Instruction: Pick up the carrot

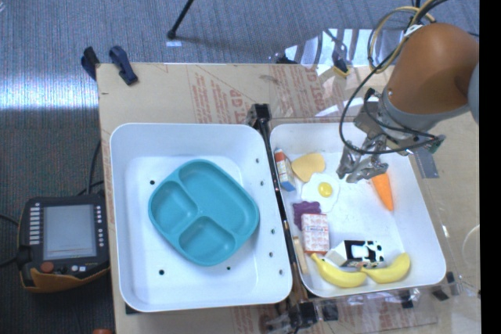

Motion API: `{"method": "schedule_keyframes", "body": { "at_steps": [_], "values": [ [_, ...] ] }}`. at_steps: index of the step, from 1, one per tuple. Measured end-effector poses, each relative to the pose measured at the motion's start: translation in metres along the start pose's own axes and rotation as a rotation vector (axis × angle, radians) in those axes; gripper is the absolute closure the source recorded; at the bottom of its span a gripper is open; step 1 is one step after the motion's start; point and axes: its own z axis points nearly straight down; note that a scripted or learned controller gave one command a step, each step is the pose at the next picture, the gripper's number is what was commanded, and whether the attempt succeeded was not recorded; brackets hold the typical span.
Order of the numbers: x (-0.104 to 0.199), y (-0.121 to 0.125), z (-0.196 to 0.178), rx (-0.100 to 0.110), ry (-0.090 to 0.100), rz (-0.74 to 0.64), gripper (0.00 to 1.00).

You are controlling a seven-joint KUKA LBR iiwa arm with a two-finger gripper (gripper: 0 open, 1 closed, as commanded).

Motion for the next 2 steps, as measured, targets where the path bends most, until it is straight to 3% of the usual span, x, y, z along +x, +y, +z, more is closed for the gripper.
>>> {"method": "schedule_keyframes", "body": {
  "at_steps": [1,2],
  "values": [
    [0.065,-0.018,0.069,-0.015,0.005,-0.293,1.0],
    [0.04,0.021,0.02,-0.007,0.004,-0.199,1.0]
  ]
}}
